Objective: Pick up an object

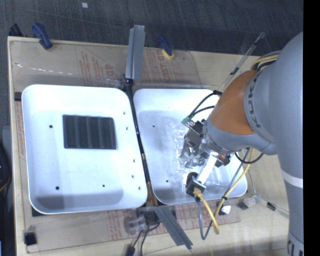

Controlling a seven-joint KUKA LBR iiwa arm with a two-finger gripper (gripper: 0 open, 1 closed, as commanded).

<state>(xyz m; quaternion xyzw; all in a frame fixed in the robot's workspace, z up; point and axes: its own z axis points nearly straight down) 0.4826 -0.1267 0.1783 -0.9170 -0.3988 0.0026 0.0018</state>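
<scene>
— Gripper (188, 154): where, and what state?
— Low over the right bin (160, 188), beside a crumpled clear plastic object (177, 138). Whether anything is clamped, I cannot tell.
— Left bin (37, 143)?
— One dark ribbed rectangular tray (89, 132), lying flat, well apart from the arm (256, 111).

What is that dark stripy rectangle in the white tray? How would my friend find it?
Look at the two white bins side by side and pick the left bin, away from the arm. In its middle lies a dark rectangle. It is flat, ribbed with stripes, the one dark patch on white.
</scene>
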